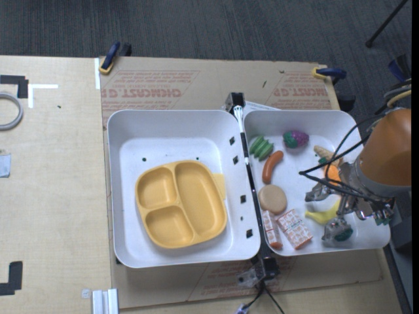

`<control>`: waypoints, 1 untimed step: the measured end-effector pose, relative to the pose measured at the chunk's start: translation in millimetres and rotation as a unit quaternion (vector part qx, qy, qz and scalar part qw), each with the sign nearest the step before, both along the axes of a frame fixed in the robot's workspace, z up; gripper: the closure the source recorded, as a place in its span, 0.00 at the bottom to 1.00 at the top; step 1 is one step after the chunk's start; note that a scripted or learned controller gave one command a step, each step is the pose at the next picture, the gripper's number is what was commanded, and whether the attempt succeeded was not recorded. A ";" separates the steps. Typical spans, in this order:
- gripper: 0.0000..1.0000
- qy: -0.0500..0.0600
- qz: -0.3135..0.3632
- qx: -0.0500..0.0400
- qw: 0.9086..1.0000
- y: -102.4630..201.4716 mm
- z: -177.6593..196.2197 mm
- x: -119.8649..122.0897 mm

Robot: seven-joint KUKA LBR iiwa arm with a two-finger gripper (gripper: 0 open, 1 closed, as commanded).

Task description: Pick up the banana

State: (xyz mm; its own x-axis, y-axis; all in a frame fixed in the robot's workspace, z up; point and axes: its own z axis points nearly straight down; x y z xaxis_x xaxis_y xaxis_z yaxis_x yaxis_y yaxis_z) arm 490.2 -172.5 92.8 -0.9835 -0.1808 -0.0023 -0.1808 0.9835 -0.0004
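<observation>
Approach step, gripper (330, 209) low in right bin (308, 124) over banana (322, 214), finger state unreadable; next needs straddling banana lengthwise, clear of juice carton (294, 229) leftward.

Even, fairly bright light from overhead falls on my tabletop (52, 201), with no hard glare. The white bins (124, 175) look clean but not blown out. Soft shadows sit under the yellow tray (180, 205). The picture is slightly soft overall, and my tool (340, 218) looks smeared and indistinct.
</observation>
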 end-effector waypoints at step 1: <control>0.00 -0.001 -0.045 0.000 0.999 22.0 71.3 -5.4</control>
